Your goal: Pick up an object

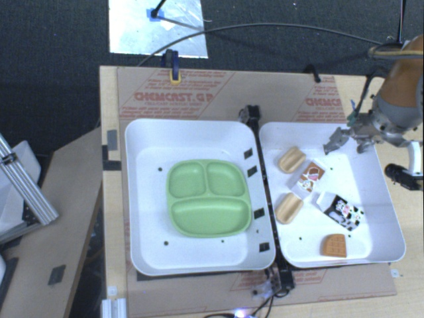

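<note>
The right bin (387, 207) holds several small items. Two tan bread-like pieces lie at its left, one (291, 159) farther back and one (289, 207) nearer the front. Between them sits a small brown-and-white carton (310, 177). A black-and-white cow-patterned carton (343, 212) lies right of centre, and an orange waffle piece (334, 246) rests near the front wall. My gripper (349, 140) hovers over the bin's back right part, open, with nothing between its fingers. It stands behind and to the right of the brown carton, apart from every item.
The left bin (142, 144) carries a green divided plate (209, 197). A black divider with clips (260, 177) runs between the bins. The grey arm with its orange band (401, 85) comes in from the right over the bin's back corner. A cable (265, 26) arcs behind the bench.
</note>
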You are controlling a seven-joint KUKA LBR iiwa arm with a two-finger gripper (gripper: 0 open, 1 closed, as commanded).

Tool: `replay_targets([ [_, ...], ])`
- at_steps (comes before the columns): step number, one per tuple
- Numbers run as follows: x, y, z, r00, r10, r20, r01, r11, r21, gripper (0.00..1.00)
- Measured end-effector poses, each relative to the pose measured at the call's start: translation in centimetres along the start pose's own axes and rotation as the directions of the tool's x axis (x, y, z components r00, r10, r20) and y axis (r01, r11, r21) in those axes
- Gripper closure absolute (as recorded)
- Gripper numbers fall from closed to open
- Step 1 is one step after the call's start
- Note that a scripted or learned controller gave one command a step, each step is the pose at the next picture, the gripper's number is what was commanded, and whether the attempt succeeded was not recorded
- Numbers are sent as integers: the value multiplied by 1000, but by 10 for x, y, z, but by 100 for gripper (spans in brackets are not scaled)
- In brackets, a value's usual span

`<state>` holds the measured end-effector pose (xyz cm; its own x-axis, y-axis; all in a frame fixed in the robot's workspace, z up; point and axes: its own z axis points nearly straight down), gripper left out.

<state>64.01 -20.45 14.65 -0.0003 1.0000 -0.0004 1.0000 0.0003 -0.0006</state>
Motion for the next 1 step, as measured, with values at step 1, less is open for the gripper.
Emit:
replay_targets([
  [1, 0, 2, -14, 1000, -2, 2, 2, 1000, -7, 100],
])
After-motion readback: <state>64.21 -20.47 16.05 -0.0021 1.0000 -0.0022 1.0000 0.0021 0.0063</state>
